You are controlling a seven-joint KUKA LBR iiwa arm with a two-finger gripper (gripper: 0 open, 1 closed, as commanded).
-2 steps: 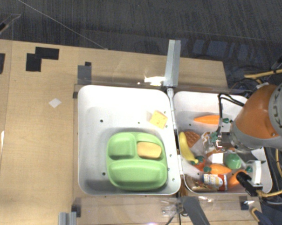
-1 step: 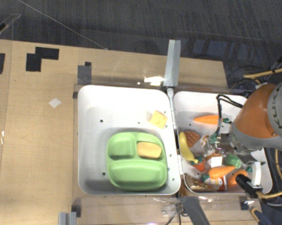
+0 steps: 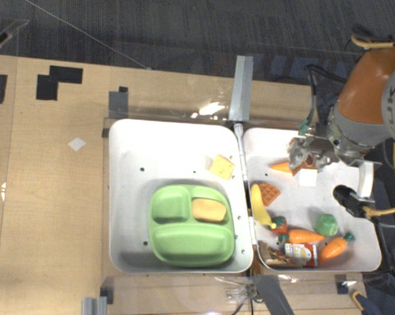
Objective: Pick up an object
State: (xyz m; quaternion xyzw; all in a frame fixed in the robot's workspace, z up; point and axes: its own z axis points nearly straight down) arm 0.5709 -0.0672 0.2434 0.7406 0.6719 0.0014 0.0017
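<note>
White bins: two, left bin (image 3: 128,183) and right bin (image 3: 370,249)
Green divided plates: one (image 3: 191,235)
Yellow cheese wedges: one (image 3: 222,166)
Bread rolls: one (image 3: 209,210)
Bananas: one (image 3: 260,208)
Waffles: one (image 3: 268,193)
Carrots: two (image 3: 304,236) (image 3: 335,247)
Green peppers: one (image 3: 326,224)
Bottles: one (image 3: 298,253)
Orange wedges: one (image 3: 281,167)

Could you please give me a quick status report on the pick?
Hand low over right bin, far end. Orange wedge just beside it, not held. Waffle, banana nearby, clear of the hand.
</note>
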